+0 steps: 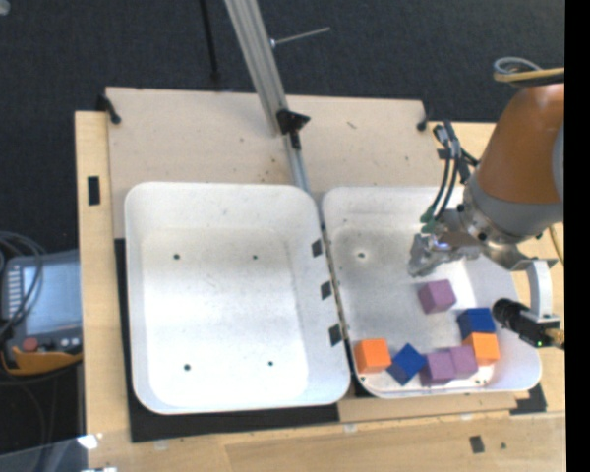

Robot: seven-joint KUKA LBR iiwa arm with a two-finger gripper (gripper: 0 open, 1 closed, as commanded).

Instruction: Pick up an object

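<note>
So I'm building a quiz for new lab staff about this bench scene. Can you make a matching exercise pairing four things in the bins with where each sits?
Column one:
1. lone purple block
2. orange block at left of the cluster
3. tool
4. left bin

Column two:
A. near the bottom-left corner of the right bin
B. hanging just above and left of a purple block
C. left of the divider, next to the right bin
D. mid right bin, apart from the bottom cluster

Pairs: 1-D, 2-A, 3-B, 4-C
</note>
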